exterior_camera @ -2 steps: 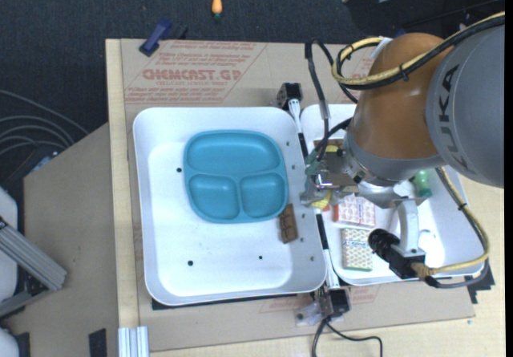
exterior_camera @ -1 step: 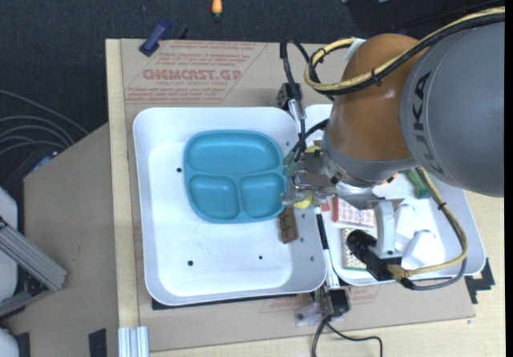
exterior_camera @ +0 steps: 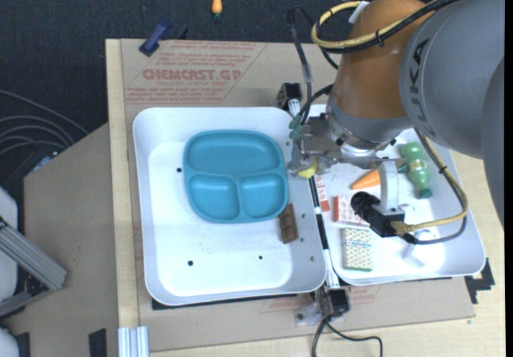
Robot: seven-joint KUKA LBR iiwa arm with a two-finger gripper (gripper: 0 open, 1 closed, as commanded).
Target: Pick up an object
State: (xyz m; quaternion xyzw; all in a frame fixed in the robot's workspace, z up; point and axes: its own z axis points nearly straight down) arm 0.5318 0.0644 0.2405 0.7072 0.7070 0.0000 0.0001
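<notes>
You see the gripper (exterior_camera: 309, 156) low over the rim between the bins, and you cannot tell its state. The likeliest pick, a small yellow piece (exterior_camera: 307, 173), lies just beneath it, near the blue divided plate (exterior_camera: 235, 175) in the left bin (exterior_camera: 160, 211)

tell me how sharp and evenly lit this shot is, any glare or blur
Camera view: the blue divided plate and left bin are fairly sharp and evenly lit, with soft shadow along the bin's inner walls; the orange band carries a broad glossy highlight; the grey arm, nearest the lens, looks soft; the small things in the right bin are too blurred to read.
</notes>
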